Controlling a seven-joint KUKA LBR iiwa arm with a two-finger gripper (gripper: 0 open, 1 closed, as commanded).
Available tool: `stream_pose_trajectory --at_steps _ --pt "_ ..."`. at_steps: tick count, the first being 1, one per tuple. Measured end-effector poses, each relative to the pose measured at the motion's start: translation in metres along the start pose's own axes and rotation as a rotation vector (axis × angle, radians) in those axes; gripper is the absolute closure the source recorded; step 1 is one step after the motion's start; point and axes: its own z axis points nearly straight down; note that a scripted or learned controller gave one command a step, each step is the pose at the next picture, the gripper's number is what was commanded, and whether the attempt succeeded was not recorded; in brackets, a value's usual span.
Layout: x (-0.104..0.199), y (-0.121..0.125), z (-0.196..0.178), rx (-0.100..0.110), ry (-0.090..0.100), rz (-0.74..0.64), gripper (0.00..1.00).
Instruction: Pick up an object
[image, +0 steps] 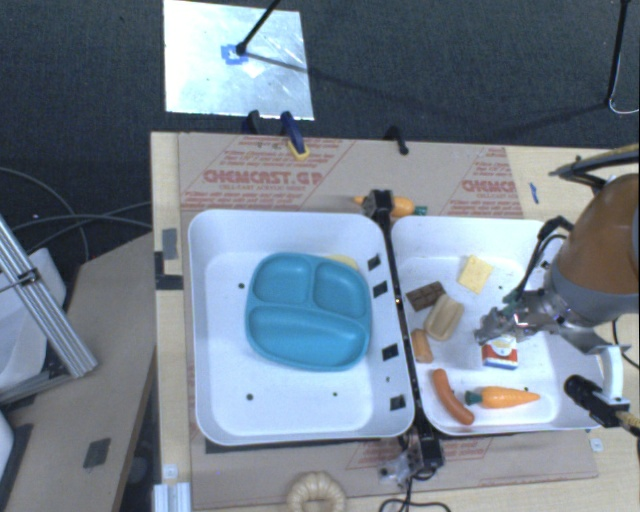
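Table (250, 170) carries two white bins side by side. Left bin (215, 300) has a blue sectioned plate (305, 310). Arm (600, 265) reaches in from the right, bent down over the right bin (540, 232), tool (503, 325) low near its middle. Can't tell tool state. Small red-and-white carton (500, 354) sits right under the tool tip; contact unclear. Carrot (503, 398) just below it, sausage (451, 396) to its left. Bread roll (444, 319), brown block (425, 296), cheese (475, 273) lie up-left of tool.
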Motion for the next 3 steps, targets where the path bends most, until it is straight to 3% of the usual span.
stream_pose_trajectory --at_steps 1,2,3 --pt "0.003 0.005 -0.063 -0.001 -0.001 -0.001 1.00" --pt "0.003 0.006 -0.072 0.004 0.001 0.000 1.00" --pt "0.025 0.053 -0.065 0.002 0.001 -0.003 1.00"
